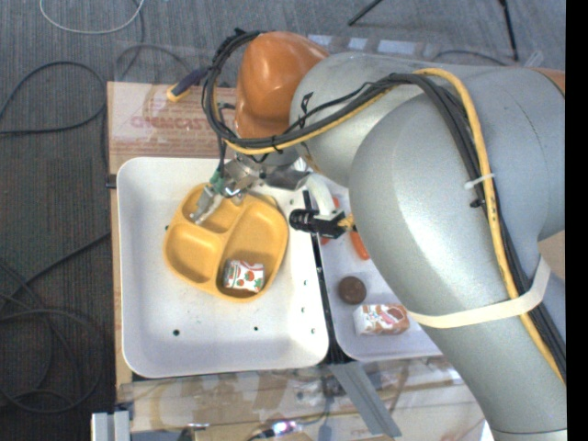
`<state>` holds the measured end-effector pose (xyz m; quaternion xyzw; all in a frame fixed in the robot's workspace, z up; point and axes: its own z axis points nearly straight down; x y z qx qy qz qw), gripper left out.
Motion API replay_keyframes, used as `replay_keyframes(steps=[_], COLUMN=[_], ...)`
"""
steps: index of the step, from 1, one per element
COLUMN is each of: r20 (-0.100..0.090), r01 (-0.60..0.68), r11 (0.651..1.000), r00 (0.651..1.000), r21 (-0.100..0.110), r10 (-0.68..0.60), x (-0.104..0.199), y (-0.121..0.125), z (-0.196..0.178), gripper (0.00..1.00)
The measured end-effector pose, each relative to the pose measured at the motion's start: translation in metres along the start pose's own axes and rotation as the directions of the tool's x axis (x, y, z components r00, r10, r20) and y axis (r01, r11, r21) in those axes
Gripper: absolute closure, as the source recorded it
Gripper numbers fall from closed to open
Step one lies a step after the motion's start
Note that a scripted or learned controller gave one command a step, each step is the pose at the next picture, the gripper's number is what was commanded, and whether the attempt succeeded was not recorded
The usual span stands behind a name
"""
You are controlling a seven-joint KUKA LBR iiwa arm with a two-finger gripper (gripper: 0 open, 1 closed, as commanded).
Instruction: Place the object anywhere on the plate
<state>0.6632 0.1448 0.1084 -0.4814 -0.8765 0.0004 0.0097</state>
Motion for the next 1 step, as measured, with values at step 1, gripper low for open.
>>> replay_keyframes(steps=[1], r20=[0.000], r01=[0.000], r11=[1.000], r00=[1.000], r21=[0.000], r10=[0.000], x=[0.0000], y=[0.0000], z=[0.0000], gripper=[0.00])
